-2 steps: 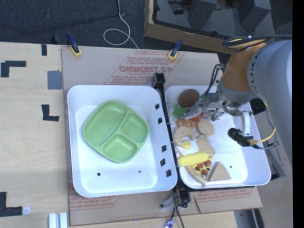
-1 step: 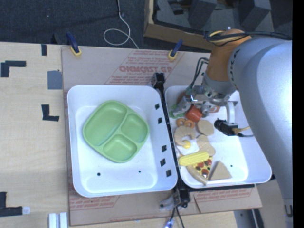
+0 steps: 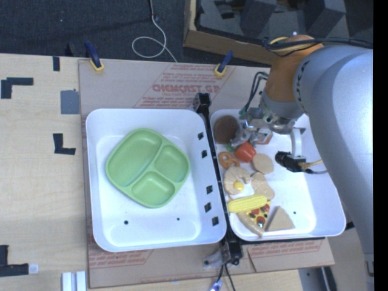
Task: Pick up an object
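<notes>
One tomato beneath jaws, gap unclear

The two shallow white plastic bins look smooth and faintly glossy, and the light green divided plate in the left one has a matt plastic finish. They rest on a brown printed cardboard sheet over a pale wood-grain worktop. The grey arm casing looks smooth with a soft sheen.
</notes>
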You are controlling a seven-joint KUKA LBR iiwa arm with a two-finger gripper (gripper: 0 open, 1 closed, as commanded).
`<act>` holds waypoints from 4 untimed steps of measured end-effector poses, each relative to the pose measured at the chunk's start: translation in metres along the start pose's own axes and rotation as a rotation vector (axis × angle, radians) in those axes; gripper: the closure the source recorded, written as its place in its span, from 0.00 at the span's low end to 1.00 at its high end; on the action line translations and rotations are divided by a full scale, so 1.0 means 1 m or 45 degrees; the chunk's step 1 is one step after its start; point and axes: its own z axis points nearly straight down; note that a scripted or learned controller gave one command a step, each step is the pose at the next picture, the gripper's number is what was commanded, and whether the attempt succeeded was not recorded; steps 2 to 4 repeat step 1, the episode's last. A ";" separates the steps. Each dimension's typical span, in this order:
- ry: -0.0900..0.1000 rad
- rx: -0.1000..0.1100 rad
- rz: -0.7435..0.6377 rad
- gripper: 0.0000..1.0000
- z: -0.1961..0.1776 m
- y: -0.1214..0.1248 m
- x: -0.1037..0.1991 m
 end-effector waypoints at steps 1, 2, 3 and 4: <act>0.006 -0.070 -0.024 1.00 -0.111 -0.041 0.063; 0.006 -0.070 -0.024 1.00 -0.111 -0.041 0.063; 0.006 -0.070 -0.024 1.00 -0.111 -0.041 0.063; 0.006 -0.070 -0.024 1.00 -0.111 -0.041 0.063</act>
